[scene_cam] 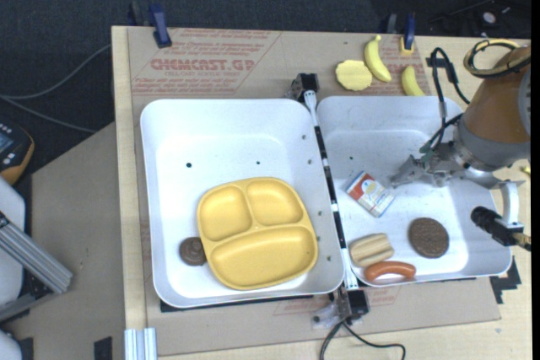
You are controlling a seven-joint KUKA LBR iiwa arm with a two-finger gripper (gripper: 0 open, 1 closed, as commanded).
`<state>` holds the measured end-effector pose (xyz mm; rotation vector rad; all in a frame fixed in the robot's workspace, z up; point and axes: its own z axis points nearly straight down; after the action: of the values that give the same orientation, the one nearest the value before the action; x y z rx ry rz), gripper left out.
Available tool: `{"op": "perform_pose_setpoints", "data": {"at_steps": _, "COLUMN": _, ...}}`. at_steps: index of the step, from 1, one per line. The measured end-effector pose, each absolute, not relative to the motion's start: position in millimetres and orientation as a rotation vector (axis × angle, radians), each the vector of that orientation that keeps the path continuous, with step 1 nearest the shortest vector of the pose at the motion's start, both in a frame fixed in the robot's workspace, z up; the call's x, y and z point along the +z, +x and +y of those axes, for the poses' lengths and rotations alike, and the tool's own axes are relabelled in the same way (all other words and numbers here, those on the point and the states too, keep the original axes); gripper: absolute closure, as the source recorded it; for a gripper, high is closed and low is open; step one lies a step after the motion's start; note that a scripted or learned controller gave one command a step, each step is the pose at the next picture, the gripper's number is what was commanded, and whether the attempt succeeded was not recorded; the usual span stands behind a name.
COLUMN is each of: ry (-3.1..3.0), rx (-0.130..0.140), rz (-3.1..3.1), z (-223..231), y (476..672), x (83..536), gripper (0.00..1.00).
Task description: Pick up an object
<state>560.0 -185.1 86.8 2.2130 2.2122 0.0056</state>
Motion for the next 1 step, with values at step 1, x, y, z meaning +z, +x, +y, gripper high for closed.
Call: {"op": "perform_pose_setpoints", "data": {"at_steps": 1, "ry": 2.232, "rx": -0.006, "rz": 2.221, "z": -185.5, "y": 474.6, "x": 84.0, "gripper": 0.00}}
